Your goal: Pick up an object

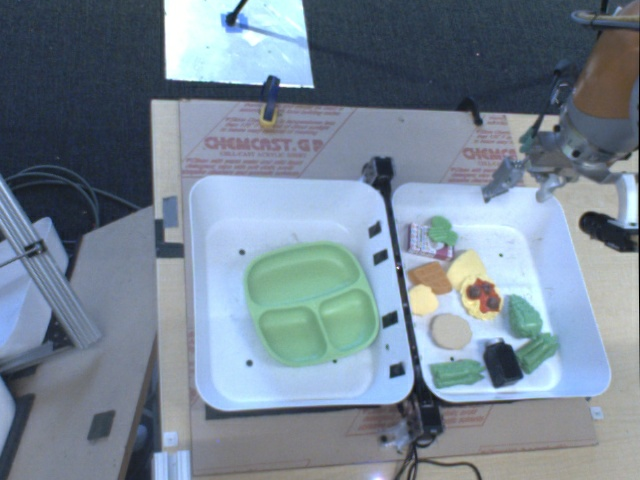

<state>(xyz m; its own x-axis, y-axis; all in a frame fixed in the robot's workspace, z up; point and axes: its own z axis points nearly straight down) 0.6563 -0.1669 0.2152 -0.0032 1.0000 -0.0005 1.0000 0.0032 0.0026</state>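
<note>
Lower right of frame, nearest the camera: a black block [502, 362] is seen at the near edge of the right bin [590, 368], with a green toy piece [456, 373] just to its left and two more green pieces [531, 334] just to its right and above. Next up the frame, a tan round disc [450, 331], a yellow piece with a red patch [481, 294], a small yellow piece [424, 300] and an orange-brown slab [431, 275] are packed close, several touching. Farthest of the heap, toward the bin's upper left, a small printed packet with a green piece [432, 235] on it is noted. The left bin [215, 368] carries a green divided tray [311, 303]. Beyond all this, at the upper right of the frame, the claw [522, 183] is held over the far rim of the right bin; its two fingers are spread apart, nothing between them. Key relation: every candidate object lies below and to the left of the claw in the frame, the packet group nearest to it, the black block farthest. Judged: a pick calls for travel down-left into the bin before descent, and the crowding around the yellow pieces could spoil a clean grip. The counter [330, 133] beyond the bins shows printed cardboard.
</note>
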